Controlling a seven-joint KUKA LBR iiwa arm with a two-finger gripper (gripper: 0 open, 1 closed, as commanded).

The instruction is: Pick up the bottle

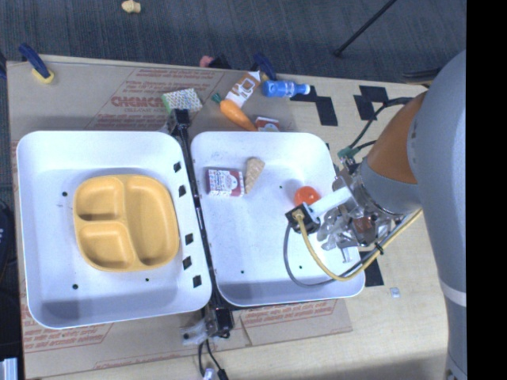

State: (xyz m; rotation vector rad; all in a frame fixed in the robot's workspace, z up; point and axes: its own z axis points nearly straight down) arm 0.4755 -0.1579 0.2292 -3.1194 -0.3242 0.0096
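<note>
While the pincer (pixel 337 232) hangs at the right bin's (pixel 253 264) right side, the blue bottle (pixel 283 89) lies on the counter (pixel 404 323) beyond that bin's far rim, well apart. Whether the pincer is apart or together cannot be told

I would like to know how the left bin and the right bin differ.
The left bin holds one large yellow divided tray; the right bin holds small things: a red carton, a cone. The claw hangs over the right bin, not the left. Both are white and shallow.
</note>
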